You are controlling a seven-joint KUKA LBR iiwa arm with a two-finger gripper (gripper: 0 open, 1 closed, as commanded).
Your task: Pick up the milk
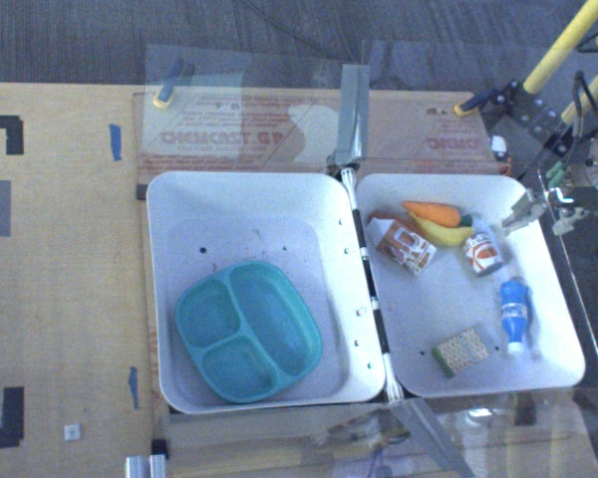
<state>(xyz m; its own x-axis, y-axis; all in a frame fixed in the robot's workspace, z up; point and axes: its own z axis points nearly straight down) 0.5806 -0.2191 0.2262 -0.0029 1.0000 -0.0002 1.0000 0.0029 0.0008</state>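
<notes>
Milk carton (402, 244), small, brown and white, lies tipped on its side in the upper left of the right bin (553, 361), close to the divider. Just beside it to the right sit a banana (445, 233) and a carrot (434, 211), the banana nearly touching its top end. It looks light and stiff-walled, though cardboard could dent under a hard squeeze; taking hold across its narrow flat sides, away from the fruit, seems safest. A small can (483, 254), a blue bottle (514, 312) and a sponge (460, 350) lie farther off. The gripper (527, 210) hangs over the bin's upper right edge, well apart from the carton; whether it is spread, I cannot tell. A teal divided plate (247, 330) fills the left bin (179, 207).
</notes>
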